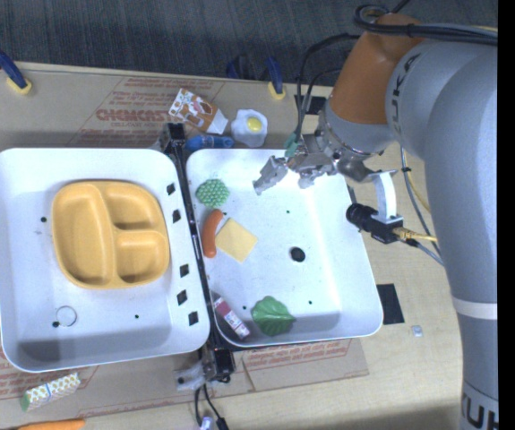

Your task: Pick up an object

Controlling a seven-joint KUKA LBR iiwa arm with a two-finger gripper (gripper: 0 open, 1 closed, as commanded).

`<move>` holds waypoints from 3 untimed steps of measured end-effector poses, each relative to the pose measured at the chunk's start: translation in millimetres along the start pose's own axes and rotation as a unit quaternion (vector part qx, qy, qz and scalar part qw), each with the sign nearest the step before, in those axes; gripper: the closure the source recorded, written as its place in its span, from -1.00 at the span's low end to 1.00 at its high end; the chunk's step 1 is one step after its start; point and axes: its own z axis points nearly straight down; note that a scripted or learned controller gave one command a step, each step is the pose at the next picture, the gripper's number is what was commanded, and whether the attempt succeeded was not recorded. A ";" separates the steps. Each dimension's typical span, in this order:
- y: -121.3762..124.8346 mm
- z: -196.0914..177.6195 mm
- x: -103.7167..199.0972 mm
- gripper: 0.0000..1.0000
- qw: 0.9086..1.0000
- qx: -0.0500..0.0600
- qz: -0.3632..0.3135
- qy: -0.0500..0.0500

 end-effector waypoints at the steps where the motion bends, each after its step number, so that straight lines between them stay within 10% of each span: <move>1: 9.7 117.1 31.4 -1.00 1.000 -0.005 -0.028 -0.001; 3: -39.1 122.5 40.1 -1.00 0.989 0.002 0.150 0.001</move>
